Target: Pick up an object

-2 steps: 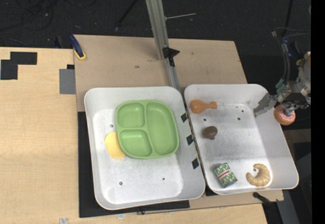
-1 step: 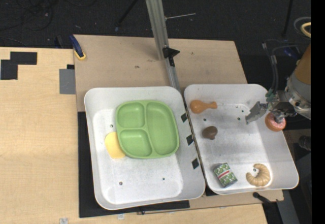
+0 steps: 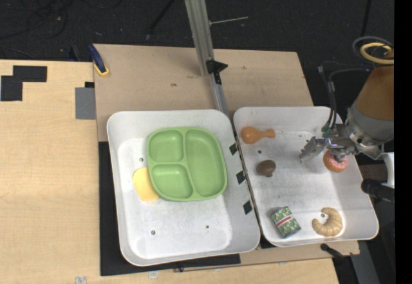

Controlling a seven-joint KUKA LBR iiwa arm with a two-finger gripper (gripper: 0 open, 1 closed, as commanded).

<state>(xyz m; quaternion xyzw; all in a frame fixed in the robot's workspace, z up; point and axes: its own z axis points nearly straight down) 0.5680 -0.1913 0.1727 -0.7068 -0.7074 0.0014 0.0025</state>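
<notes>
claw (image 3: 320, 147): fingers spread, holding nothing, low in right bin (image 3: 302, 228) | pink-iced donut (image 3: 336, 160) just beside it | probably light, stiff, rolls easily; pinch across ring | brown lump (image 3: 266, 167), croissant (image 3: 327, 221) apart

Tool (image 3: 320, 148) prob. beside donut (image 3: 336, 161)

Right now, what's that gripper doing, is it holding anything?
Gripper: it sits over the right bin beside a pink donut; whether it is open, closed or gripping anything cannot be told from this view.
</notes>
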